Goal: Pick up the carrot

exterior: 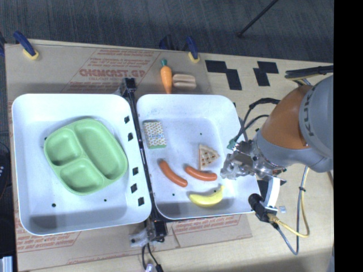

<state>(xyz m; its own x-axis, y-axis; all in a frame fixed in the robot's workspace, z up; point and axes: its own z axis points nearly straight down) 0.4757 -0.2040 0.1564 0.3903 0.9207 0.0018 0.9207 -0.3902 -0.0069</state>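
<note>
Hovering gripper at right bin's right edge; finger state impossible to tell. Carrot lies outside bins, on bench beyond far rim, beside bread-like toy. Risk: grabbing orange sausage instead (similar colour, nearer).

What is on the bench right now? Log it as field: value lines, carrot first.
carrot: on the bench beyond the right bin's far rim, beside a bun
gripper: over the right bin's right rim, far from the carrot
right bin: two sausages, banana, waffle wedge, patterned packet
left bin: green divided plate
</note>
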